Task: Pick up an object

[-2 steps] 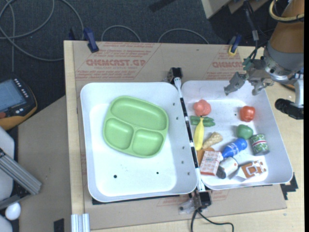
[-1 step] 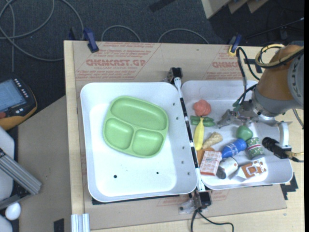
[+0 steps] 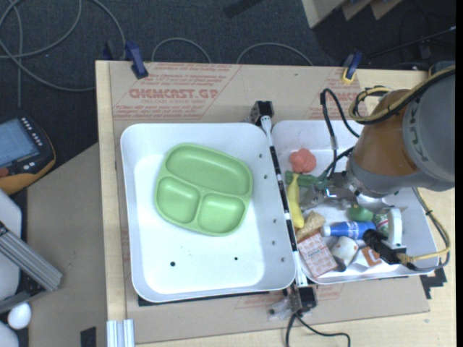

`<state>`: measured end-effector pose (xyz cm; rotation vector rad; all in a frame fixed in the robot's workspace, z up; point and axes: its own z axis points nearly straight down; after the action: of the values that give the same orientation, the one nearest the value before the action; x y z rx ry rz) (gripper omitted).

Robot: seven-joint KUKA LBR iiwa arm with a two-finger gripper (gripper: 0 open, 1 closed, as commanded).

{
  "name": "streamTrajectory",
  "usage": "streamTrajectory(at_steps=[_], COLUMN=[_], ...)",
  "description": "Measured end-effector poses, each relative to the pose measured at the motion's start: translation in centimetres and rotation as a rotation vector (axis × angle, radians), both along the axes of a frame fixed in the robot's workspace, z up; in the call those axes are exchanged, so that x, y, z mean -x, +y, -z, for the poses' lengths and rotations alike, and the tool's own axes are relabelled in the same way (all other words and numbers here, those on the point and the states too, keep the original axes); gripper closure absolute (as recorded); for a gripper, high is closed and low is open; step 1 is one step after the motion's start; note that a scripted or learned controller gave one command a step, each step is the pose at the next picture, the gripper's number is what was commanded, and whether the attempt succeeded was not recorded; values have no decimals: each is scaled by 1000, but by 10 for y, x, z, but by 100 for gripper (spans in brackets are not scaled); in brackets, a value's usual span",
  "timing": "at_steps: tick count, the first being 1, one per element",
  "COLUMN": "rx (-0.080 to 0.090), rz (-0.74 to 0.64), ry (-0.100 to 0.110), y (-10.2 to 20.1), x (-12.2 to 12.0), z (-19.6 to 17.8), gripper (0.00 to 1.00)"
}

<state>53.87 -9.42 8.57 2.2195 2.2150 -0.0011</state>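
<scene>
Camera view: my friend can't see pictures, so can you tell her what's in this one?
A grey and orange robot arm reaches from the right over the right white bin, which holds a jumble of small things, including a banana, a blue tube and a pink ball. The left white bin holds a green divided plate.

Pale green plate (image 3: 203, 189), white bin (image 3: 145, 259), yellow banana (image 3: 294, 201).

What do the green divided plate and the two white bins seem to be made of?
The green divided plate looks like moulded plastic with a matte finish: even colour, soft rounded compartments. The left bin and the right bin look like thin glossy white plastic, with smooth rounded rims; this is a guess.
</scene>
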Motion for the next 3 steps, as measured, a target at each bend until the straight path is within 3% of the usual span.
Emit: streamTrajectory(at_steps=[1, 2, 3], rx=[-3, -4, -6], rz=[-2, -1, -3], ry=[0, 5, 5], y=[-46, -96, -55], x=[-68, -8, 27], z=[-110, 1, 1], gripper=[0, 0, 0])
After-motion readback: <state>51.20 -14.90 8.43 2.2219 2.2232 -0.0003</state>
